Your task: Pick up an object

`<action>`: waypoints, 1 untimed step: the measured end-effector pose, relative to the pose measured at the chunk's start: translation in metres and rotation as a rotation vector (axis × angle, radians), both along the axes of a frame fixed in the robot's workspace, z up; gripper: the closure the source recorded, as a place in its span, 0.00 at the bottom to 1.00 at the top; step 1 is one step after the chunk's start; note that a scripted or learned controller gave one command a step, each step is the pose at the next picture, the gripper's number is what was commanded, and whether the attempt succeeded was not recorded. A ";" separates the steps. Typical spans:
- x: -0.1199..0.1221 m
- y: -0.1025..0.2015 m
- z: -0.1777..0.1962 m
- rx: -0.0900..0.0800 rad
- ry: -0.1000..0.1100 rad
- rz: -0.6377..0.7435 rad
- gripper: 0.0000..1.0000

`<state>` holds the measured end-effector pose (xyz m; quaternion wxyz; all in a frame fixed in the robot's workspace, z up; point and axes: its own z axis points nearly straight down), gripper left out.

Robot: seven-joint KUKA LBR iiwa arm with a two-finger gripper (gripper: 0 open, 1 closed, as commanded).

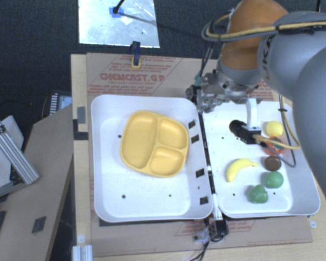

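The right bin (301,203) holds several small toys. A yellow banana (240,168) lies near its middle, and two green pieces (257,194) (273,179) rest toward the front. A brown ball (272,162), an orange piece (273,145) and a yellow lemon (274,128) line up along the right side. My gripper (205,98) hangs over the back left corner of this bin, close to the divider between the bins, well behind the banana. Nothing shows between its tips.
A yellow divided plate (154,143) lies in the middle of the left bin (106,200). The grey arm with its orange band (252,26) covers the back right of the scene. A silver sheet (118,15) lies behind the bins.
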<state>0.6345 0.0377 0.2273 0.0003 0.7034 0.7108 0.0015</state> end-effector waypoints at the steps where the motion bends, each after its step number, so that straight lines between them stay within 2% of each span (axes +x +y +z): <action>1: -0.001 0.054 -0.011 0.000 0.001 -0.002 1.00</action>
